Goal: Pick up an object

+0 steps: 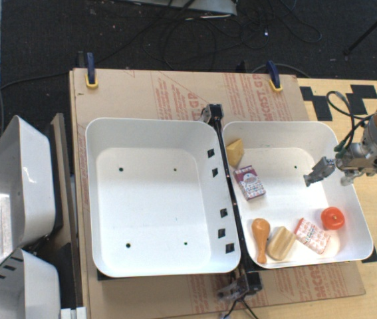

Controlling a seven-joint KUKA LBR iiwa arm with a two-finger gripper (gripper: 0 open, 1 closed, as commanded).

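The right bin [278, 130] holds several objects: a yellow wedge [234, 152] near its left wall, a maroon box [249, 182], an orange spoon-like piece [260, 236], a tan roll [280, 243], a red-and-white packet [312, 236] and a red tomato-like ball [333, 218]. My gripper [319, 171] hangs over the right side of this bin, above and left of the red ball, with nothing visibly between its fingers.
The left bin [155, 128] sits beside the right one on a cardboard-covered bench [175, 88]. Two clamps [91, 72] hold the board's far edge. Spare white bins [15, 178] stand at the far left. Cables lie on the floor behind.
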